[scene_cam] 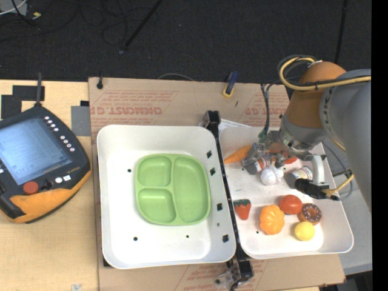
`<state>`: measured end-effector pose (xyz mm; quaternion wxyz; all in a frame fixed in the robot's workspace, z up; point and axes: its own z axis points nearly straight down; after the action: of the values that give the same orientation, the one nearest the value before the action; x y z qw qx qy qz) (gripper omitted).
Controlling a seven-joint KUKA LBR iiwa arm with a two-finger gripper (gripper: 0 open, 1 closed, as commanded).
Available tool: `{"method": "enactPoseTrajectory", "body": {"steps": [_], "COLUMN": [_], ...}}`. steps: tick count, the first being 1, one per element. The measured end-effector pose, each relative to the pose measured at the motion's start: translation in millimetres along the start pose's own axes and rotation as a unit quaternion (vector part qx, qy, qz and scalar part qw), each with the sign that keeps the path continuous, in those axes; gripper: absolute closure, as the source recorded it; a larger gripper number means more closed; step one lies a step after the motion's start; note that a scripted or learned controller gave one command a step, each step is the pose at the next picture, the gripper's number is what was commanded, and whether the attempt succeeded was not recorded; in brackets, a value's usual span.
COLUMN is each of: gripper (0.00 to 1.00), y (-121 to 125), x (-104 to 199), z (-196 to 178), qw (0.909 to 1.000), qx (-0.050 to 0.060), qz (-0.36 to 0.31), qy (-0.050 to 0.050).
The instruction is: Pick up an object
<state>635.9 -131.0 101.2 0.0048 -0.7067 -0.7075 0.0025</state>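
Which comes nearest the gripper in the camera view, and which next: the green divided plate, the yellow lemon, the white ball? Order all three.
Measured from the gripper:
1. White ball, right bin, just below the gripper.
2. Yellow lemon, near the right bin's front right corner.
3. Green divided plate, in the left bin.

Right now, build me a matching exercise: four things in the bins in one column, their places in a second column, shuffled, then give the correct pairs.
Things:
1. green divided tray
2. carrot
3. strawberry
4. yellow lemon

Places:
A. near front right corner of the right bin
B. middle of the left bin
C. right bin, front, beside the divider between the bins
D. right bin, far side, left of the claw

Pairs: 1-B, 2-D, 3-C, 4-A
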Motion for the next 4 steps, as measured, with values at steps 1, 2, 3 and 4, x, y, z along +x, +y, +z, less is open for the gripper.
{"method": "enactPoseTrajectory", "body": {"steps": [1,2,3,4], "gripper": [0.0,1.0,1.0,1.0], "y": [-0.1,0.1,3.1,-1.7], "x": [1.3,0.3,8.8,1.8], "z": [16.8,7.7,-39.2,-85.6], "qw": [1.0,1.0,1.0,1.0], "qx": [-0.001,0.001,-0.004,-0.003], "qz": [0.0,0.0,0.0,0.0], "qy": [0.0,0.0,-0.001,-0.002]}}
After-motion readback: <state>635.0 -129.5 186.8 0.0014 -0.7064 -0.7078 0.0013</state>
